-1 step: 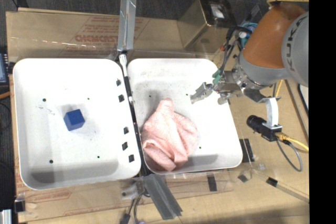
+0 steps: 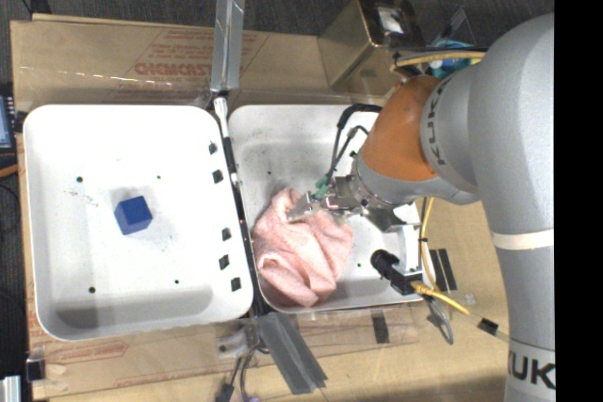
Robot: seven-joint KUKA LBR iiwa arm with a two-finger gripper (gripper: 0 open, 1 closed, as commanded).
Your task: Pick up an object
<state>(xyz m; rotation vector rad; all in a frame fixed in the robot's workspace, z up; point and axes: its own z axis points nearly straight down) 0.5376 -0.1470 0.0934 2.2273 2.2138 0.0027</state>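
Note:
A crumpled pink cloth (image 2: 300,249) lies in the right bin (image 2: 273,141), near its front left. My gripper (image 2: 313,202) is down at the cloth's upper edge, reaching in from the right, its tips touching or pressed into the fabric. A small blue cube (image 2: 133,214) sits alone in the left bin (image 2: 113,297), left of its middle.
The grey arm with its orange band (image 2: 405,141) covers the right part of the right bin. A metal divider (image 2: 226,42) stands between the bins at the back. A brown box (image 2: 372,38) sits behind the right bin.

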